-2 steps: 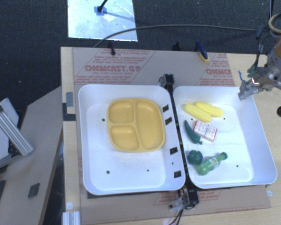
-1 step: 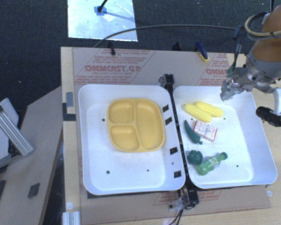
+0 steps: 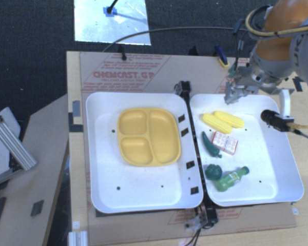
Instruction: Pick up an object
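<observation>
**Hand poised over the far rim of the right bin; nothing taken up**

Location of candidates. The right bin (image 3: 277,158) holds all loose items. Two yellow corn cobs (image 3: 222,121) lie side by side, touching, toward the far-left part of the bin. Just nearer the camera sit a small red-and-white box (image 3: 225,143) and, beside it on the left, a dark green pepper (image 3: 210,144). Near the front edge a green bottle (image 3: 231,179) lies on its side, touching a green broccoli piece (image 3: 213,171). The left bin (image 3: 105,188) carries a yellow divided plate (image 3: 148,137).

Handling judgement. All appear to be light plastic toys, rigid and smooth, hence likely to slip or roll under a glancing close. The corn cobs are nearest the hand; a grip across the narrow width at mid-length seems soundest, though the pair lying in contact leaves little room for a finger between them. The box offers flat parallel faces and looks the most secure choice.

Arm and hand. The hand (image 3: 237,94) hangs at the far edge of the right bin, pointing down, above and just beyond the corn cobs. Nothing is visible in its grasp. Whether it is spread or closed cannot be told at this resolution. The grey arm with its orange band (image 3: 290,22) comes in from the upper right, above the desk (image 3: 77,137).
</observation>
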`<action>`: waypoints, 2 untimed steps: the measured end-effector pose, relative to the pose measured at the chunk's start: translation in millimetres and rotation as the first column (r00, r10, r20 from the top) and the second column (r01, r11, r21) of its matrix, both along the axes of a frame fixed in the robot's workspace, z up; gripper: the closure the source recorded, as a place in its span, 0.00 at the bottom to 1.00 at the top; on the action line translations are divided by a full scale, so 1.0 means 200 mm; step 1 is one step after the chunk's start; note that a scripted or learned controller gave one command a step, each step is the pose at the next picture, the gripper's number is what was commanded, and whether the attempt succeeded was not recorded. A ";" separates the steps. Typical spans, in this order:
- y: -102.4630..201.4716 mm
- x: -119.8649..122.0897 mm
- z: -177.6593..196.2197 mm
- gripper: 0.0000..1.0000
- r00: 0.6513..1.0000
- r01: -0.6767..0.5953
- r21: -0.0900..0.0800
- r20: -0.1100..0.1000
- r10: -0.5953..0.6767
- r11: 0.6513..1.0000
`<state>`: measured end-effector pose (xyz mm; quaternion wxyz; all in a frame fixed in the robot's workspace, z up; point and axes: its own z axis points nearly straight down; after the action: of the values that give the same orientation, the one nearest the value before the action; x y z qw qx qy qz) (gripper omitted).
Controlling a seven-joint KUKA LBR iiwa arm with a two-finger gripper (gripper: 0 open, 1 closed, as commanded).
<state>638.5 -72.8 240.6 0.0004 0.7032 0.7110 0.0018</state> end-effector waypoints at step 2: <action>0.54 0.05 -0.11 1.00 1.000 0.000 0.001 -0.001 0.000 1.000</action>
<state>648.5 35.7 218.2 -0.0003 0.7033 0.7109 0.0015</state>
